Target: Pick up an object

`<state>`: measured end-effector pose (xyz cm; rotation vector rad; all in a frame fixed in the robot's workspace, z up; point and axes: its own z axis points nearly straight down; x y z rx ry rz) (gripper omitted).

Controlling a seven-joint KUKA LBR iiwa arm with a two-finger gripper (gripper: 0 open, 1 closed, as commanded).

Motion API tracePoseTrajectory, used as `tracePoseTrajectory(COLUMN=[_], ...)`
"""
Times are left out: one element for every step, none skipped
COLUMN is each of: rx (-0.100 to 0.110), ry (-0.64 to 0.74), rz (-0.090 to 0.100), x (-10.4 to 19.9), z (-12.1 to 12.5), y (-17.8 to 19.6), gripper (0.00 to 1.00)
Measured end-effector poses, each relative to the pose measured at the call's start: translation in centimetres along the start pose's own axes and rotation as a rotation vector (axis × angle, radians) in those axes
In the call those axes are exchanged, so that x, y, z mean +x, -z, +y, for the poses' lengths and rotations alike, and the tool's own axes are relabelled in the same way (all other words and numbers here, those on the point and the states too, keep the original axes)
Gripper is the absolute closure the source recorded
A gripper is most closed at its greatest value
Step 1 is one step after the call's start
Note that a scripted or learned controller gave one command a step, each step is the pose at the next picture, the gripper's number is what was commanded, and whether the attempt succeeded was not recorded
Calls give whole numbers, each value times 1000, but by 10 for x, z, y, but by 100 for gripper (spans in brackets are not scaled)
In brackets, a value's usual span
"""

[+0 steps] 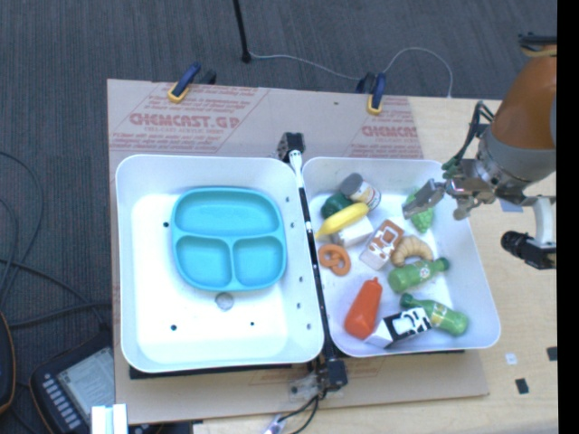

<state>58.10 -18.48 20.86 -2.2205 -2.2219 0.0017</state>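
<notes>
The right bin [479,283] holds a jumble of toy food: a yellow banana [345,217], a red bottle [364,307], a green bottle [418,274], a croissant [412,249], a pretzel [334,259], a white and red carton [382,242], a tin can [363,192] and a green bottle with a black label [427,318]. My gripper [443,199] hangs over the bin's upper right corner, open, its fingers spread with nothing between them. A small green piece [420,193] lies under the left finger.
The left bin [136,242] holds a blue divided tray [229,240] and a small grey round piece [223,301]. A black divider clamp [291,143] sits between the bins. Blue and yellow clamps [185,81] pin the cardboard base.
</notes>
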Motion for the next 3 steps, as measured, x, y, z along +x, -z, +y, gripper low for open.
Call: tracePoseTrajectory(rx=[-19, -16, -1], ry=[1, 0, 0], rz=[-7, -6, 0], x=[35, 35, 54], z=[4, 3, -61], y=[-105, -95, -15], gripper=[0, 100, 100])
